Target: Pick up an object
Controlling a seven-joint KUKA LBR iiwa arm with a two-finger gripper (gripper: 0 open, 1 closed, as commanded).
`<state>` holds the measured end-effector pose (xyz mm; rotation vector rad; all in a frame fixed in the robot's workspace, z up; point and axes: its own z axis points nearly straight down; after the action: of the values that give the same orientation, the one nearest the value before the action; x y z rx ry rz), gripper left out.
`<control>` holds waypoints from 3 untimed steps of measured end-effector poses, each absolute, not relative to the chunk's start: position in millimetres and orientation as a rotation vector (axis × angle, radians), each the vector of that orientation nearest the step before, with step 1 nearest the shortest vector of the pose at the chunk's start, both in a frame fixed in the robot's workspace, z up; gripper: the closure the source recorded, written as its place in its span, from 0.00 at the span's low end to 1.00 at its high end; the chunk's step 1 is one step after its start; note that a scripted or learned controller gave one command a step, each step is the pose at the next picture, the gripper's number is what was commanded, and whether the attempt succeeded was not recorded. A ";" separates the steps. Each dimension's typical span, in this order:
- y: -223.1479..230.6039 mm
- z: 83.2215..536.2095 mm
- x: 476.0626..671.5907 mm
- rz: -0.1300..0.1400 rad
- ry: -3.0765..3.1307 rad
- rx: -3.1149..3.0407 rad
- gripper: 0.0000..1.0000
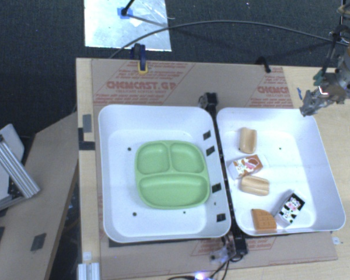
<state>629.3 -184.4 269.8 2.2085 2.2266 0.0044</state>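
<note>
In the right bin [315, 150] lie several small items: a tan bread roll [247, 139], a red and white packet [247, 165], a second bun [255, 185], a brown cracker [263, 220] and a black and white carton [290, 207]. My gripper [311, 104] hangs at the far right, above the right bin's back right corner, well away from all of them. Nothing shows between its fingertips.
The left bin [114, 156] holds a green divided plate [172, 174]. Both bins rest on a cardboard sheet [181, 77] on the bench. A black cable arcs across the back, and a metal rail [9, 162] stands at the left edge.
</note>
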 end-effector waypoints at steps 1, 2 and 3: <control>-137.5 254.8 621.5 0.002 2.232 2.212 1.00; -83.3 260.0 614.8 0.004 2.232 2.210 1.00; -36.9 262.2 603.9 0.003 2.232 2.212 1.00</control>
<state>603.9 -36.9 262.2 2.2115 2.2319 0.0028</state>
